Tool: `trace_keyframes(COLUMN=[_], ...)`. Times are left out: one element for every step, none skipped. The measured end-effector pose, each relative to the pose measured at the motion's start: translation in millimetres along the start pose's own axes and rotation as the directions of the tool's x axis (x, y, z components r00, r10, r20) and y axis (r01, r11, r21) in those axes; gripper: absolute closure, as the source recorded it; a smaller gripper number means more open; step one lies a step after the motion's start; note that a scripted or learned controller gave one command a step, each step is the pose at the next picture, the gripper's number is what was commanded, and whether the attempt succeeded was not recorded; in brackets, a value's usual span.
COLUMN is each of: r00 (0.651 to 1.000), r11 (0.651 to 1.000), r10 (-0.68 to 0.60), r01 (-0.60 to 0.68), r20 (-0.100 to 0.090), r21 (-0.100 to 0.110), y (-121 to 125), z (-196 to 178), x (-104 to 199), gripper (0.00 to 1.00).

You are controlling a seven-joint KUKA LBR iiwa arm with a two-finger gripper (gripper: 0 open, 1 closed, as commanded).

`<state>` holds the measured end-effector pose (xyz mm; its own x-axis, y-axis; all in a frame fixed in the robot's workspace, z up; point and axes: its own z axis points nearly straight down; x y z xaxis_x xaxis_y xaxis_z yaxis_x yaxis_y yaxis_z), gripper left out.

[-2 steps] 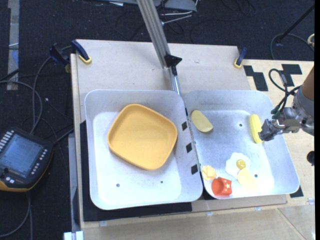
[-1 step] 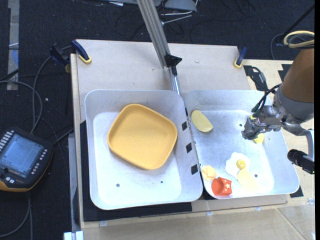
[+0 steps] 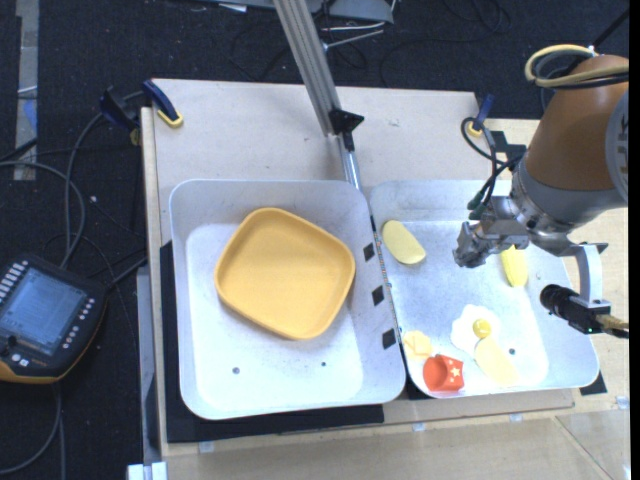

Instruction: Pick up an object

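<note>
My gripper (image 3: 474, 251) hangs over the middle of the right bin (image 3: 440, 293), under the orange-banded wrist. A yellow oval piece (image 3: 404, 242) lies to its left near the divider. A small yellow banana-like piece (image 3: 514, 266) lies just to its right. Toward the front of that bin are a fried egg toy (image 3: 475, 328), a pale yellow slice (image 3: 494, 358), a red piece with white marks (image 3: 443, 372) and a small yellow wedge (image 3: 417, 344). Nothing shows between the fingers.
The left bin (image 3: 200, 368) holds a square yellow plate (image 3: 286, 271). A metal pole (image 3: 312, 53) slants up from the back of the divider. Black clips sit along the divider. A handheld pendant (image 3: 40, 318) lies off the bench at the left.
</note>
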<state>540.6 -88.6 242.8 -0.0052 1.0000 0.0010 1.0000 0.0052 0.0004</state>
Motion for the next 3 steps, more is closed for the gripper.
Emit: trace_keyframes(r00=[1.000, 1.000, 1.000], r11=[1.000, 1.000, 1.000], r10=[0.000, 0.000, 0.002], r01=[0.000, 0.000, -0.002], r20=[0.000, 0.000, 0.001], r21=[0.000, 0.001, 0.002], y=[23, 39, 61], z=[-6, -7, 13], x=[54, 111, 157], gripper=[1.00, 1.00, 1.00])
